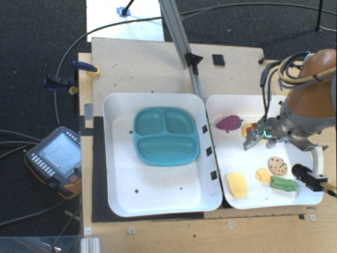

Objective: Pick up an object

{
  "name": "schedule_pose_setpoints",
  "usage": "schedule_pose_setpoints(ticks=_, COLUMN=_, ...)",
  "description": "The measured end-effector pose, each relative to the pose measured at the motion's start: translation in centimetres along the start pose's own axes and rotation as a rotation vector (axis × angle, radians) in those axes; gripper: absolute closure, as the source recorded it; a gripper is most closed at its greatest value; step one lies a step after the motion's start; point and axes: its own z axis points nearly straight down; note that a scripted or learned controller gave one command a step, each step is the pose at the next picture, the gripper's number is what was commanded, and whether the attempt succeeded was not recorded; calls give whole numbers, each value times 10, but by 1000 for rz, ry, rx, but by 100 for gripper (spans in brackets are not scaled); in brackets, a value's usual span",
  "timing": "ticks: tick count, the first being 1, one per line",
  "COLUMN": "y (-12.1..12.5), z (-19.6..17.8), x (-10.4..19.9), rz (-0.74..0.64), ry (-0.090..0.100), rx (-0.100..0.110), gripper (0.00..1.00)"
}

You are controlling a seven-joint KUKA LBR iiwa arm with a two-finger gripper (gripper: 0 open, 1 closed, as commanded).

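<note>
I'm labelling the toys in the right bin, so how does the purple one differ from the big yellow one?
The purple toy is dark and bumpy, like a grape bunch; the yellow toy is pale and smooth. The purple toy lies at the bin's far left corner, the yellow toy near its front edge. The yellow toy looks larger. Both lie loose in the right bin.

Just left of the fingers (254, 139) lies a purple toy (229, 123). Below them, a cookie (277, 165), small yellow piece (263, 175), green toy (284, 183) and yellow block (237, 185) crowd the bin floor; open white floor lies between.
</note>
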Motion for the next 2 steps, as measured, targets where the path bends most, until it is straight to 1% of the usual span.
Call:
schedule_pose_setpoints(ticks=1, y=0, z=0, x=0, rz=0, ry=0, rx=-1, gripper=0)
schedule_pose_setpoints(ticks=2, y=5, z=50, x=-9, rz=4, ry=0, rx=2, gripper=0)
